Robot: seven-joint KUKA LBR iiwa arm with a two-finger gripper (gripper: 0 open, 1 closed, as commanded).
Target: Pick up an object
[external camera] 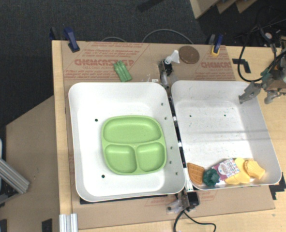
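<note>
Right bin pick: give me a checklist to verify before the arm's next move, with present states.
1. Objects available in the right bin: ok, a toy pile sits in its near corner.
2. Gripper above the pile: not ok, it is at the bin's far right edge.
3. Gripper free of load: ok, nothing between its fingers.
4. Path to the pile unobstructed: ok.
5. Green divided tray out of the way: ok, it lies in the left bin.

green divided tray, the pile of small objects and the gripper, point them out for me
green divided tray point(133, 144), camera view, centre where dividers meet
pile of small objects point(227, 172), camera view, middle of the pile
gripper point(260, 94), camera view, between its fingertips
</note>
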